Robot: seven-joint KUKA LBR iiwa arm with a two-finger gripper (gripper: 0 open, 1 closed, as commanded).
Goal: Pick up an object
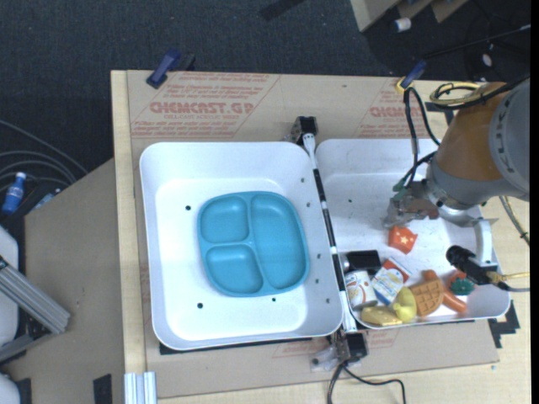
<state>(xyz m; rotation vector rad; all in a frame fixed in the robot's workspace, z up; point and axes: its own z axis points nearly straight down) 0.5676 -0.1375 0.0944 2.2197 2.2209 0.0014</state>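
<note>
Two white bins sit side by side on the bench; the left bin (168,251) bears a blue divided plate (253,242), and the right bin (362,162) holds the loose pieces. Nothing looks lifted yet, so the pick seems barely begun. The gripper (411,207) hangs low over the right bin, just above and beside a small orange-red block (402,239), which lies on the bin floor apart from it. Whether the claw is wide or narrow I cannot tell from this angle, since the wrist hides it. A cluster of toy foods (404,297) crowds the near corner. Left to do, by my judgement: close on one piece and raise it clear.
</note>
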